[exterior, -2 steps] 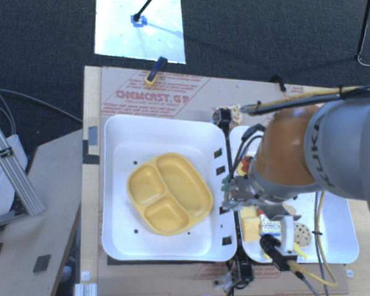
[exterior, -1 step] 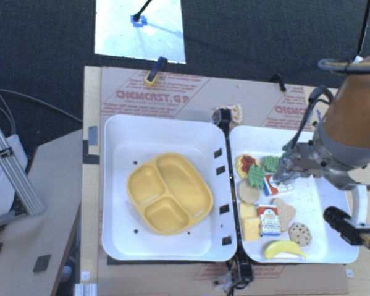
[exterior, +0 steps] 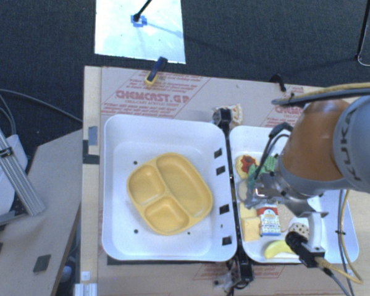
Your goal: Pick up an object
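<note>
The right bin (exterior: 352, 247) holds several small items: a red toy food piece (exterior: 246, 163), a pale yellow block (exterior: 250, 229), a small red, white and blue carton (exterior: 269, 220), a yellow banana (exterior: 278, 249) and a spotted piece (exterior: 299, 229). My arm's orange band (exterior: 315, 142) hangs over this bin and hides its middle. The gripper (exterior: 257, 192) points down at the bin's left side, just above the yellow block and beside the carton. A yellow divided plate (exterior: 169, 193) lies alone in the left bin (exterior: 110, 190).
Black clips line the divider (exterior: 230, 190) between the bins. A black fitting with yellow cable (exterior: 303, 249) hangs off the arm over the bin's front right. A blue and yellow tool (exterior: 155, 70) lies on the cardboard behind the bins.
</note>
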You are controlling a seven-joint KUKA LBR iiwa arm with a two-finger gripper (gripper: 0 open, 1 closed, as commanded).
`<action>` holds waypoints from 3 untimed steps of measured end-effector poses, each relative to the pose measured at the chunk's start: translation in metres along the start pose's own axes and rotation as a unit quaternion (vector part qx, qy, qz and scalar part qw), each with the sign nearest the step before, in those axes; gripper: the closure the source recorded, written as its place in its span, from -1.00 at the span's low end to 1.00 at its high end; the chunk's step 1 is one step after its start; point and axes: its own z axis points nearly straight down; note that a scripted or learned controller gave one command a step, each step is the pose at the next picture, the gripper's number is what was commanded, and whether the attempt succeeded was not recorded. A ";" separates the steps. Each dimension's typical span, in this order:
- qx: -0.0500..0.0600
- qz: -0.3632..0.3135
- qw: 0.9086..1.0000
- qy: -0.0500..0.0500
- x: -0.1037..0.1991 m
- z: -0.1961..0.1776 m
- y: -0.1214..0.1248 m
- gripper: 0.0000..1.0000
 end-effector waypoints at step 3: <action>-0.009 -0.003 1.000 0.000 -0.080 0.103 0.069 -1.00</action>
